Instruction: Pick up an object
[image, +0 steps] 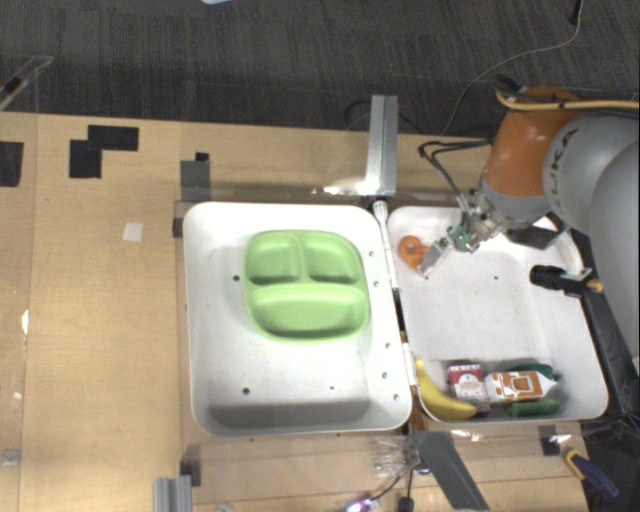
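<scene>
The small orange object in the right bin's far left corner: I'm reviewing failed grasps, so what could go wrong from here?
1. The small orange object lies close to the right white bin's wall, so a finger may strike it.
2. The two-finger gripper comes in tilted beside the object and may push it away rather than close around it.

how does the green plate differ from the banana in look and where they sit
The green plate is wide, flat and split into three compartments; the banana is slim, curved and yellow. The green plate lies alone in the middle of the left bin; the banana sits at the near edge of the right bin, beside small packaged items. Both lie flat, away from the gripper.
</scene>
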